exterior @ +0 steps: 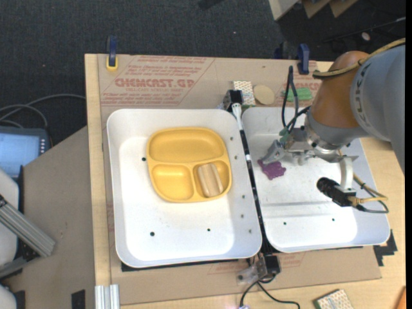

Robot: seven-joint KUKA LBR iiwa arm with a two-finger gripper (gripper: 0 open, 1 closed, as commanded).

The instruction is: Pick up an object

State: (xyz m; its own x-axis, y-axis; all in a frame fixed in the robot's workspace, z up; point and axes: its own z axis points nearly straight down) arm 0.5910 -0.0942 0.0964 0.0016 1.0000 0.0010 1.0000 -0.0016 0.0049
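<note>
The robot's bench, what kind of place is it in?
Probably a robot lab: the arm hangs over the right bin, beside the left bin, and cables trail off the bench.

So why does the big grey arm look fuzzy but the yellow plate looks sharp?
Camera view: the arm looks soft, probably because it is nearer the lens; the yellow plate is crisp and evenly lit, with only a faint shadow in its bin.

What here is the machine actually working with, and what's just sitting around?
Likely part of the job: gripper; purple lump close by it; right bin holding that lump.

Lying about: yellow plate in the left bin; tan block in the plate's lower right compartment; round disc behind the bins.
</note>
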